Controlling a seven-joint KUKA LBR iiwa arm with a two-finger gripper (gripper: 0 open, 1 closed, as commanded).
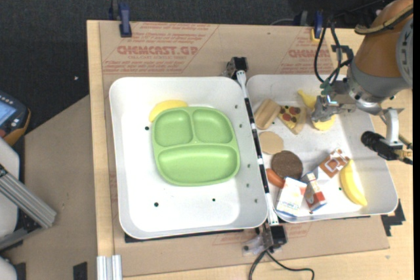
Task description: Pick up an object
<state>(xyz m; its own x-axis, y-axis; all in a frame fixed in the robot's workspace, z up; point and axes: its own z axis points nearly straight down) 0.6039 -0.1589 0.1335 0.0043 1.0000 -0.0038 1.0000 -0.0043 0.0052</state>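
Nearest me, at the right bin's [387, 203] front edge, small cartons [298, 197] and a banana [354, 185]; my target sits at the far edge.

At the back edge of the right bin I see the gripper [325, 108] directly over a small yellow object [322, 122], touching or nearly so; whether it grips it I cannot tell. I judge the coming move a straight descent and close. From the right edge the arm [380, 62] reaches in, wrist bent down.

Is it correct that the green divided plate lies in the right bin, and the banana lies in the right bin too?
Not quite. The camera view shows the green divided plate in the left bin. The banana does lie in the right bin.
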